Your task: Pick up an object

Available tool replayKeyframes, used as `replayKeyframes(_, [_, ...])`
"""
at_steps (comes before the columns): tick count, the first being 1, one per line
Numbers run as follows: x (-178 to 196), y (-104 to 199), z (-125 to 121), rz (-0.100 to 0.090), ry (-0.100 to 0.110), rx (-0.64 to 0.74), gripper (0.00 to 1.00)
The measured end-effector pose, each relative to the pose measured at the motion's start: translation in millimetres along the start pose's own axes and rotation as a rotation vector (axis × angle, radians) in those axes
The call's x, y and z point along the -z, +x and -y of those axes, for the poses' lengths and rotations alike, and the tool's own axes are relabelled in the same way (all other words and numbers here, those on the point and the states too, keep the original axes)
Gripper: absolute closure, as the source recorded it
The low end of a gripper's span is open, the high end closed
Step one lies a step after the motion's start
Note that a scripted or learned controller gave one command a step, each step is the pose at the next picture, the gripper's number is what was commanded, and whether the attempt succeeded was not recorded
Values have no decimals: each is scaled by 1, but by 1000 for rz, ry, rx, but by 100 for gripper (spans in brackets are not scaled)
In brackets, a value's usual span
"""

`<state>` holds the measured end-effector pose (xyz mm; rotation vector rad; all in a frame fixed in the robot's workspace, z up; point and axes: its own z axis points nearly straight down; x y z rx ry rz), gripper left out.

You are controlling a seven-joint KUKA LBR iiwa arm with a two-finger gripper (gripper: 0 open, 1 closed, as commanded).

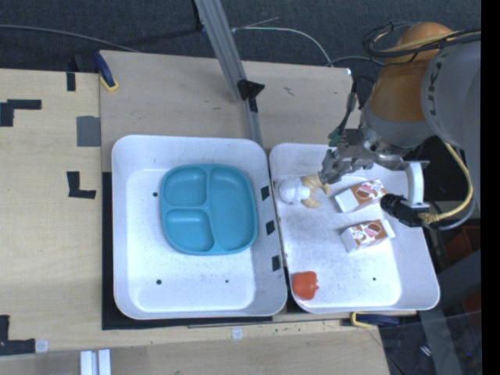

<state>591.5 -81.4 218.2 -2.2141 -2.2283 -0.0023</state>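
- Claw (pixel 334 168) at the end of the grey arm (pixel 422 108) hangs over the far part of the right bin (pixel 406 287), pointing down toward the bin floor; whether it is spread or closed cannot be told from this angle, and nothing is seen caught in it.
- Just beside the claw, toward the left, lies a small tan piece (pixel 313 191) touching a round white object (pixel 290 191); both sit on the bin floor near the wall shared with the other bin.
- On the other side of the claw, near it, are two small cartons, white with red-and-orange print: one carton (pixel 359 195) close under the wrist, the second carton (pixel 366 234) a little nearer the camera, apart from the first.
- One red-orange object (pixel 305 284) rests at the near left corner of the right bin, well apart from the claw.
- Count in the right bin: two cartons, one white round object, one tan piece, one red-orange object.
- The left bin (pixel 133 287) holds one blue divided plate (pixel 209 209) with three compartments, lying flat near its middle.
- Two white bins in all, side by side and touching.
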Motion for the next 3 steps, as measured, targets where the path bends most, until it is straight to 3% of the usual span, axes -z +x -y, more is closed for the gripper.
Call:
replayKeyframes(2, [12, 88, -37, 0, 0, 0, 100])
replayKeyframes(3, [0, 136, -57, 0, 2, 0, 100])
